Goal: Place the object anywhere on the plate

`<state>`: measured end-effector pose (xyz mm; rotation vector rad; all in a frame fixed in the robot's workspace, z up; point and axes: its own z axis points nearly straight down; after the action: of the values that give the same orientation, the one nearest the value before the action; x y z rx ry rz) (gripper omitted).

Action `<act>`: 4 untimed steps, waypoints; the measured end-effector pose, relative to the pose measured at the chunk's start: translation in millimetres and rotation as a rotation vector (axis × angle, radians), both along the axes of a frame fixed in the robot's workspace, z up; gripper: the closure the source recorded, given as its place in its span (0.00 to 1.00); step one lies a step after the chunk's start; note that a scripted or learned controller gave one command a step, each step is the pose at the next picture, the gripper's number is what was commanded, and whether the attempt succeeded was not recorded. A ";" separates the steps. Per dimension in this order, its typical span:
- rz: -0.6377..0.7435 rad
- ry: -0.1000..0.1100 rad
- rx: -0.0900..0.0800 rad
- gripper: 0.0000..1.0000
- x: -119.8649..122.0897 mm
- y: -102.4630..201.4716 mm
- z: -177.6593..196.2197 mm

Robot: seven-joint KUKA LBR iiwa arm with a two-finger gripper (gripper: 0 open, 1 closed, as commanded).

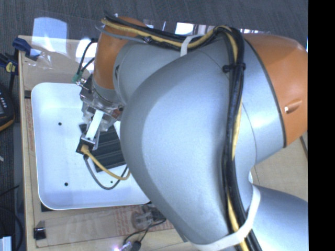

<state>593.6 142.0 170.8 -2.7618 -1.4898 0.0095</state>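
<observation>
The arm [209, 135] pretty much hogged the shot, a big grey elbow with orange sections and a bundle of black and yellow cables [233, 88] strapped along it. Off to the left sat a white bin [52, 156], and the tool [93, 132] was down inside it, near the middle. Honestly couldn't tell if the tool was apart or together, the wrist and a white bracket covered that bit. Just under the tool there was a dark ribbed block [110, 150] lying on the bin floor, partly tucked behind the arm, and a loop of cable [104, 179] dangled over it. Whether that block was the object or part of the tool, couldn't say, and the object and plate themselves weren't something I could pick out, with the arm covering so much. A couple of tiny dark dots [59, 123] marked the bin floor. The bin sat on a wooden counter [94, 221] with some small wiring [141, 218] near the front edge, a blue clamp thing [23, 47] at the far left corner, and grey carpet [157, 1] beyond the counter.
</observation>
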 end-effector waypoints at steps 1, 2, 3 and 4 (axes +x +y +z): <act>0.255 -0.003 0.001 1.00 51.5 -61.8 27.1; 0.884 -0.001 0.006 1.00 62.1 -83.9 20.5; 0.734 -0.001 0.004 1.00 24.8 -30.1 -67.2; 0.388 -0.005 0.002 1.00 39.2 -80.5 21.0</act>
<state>632.9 61.5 191.8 -2.4244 -1.9952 0.0024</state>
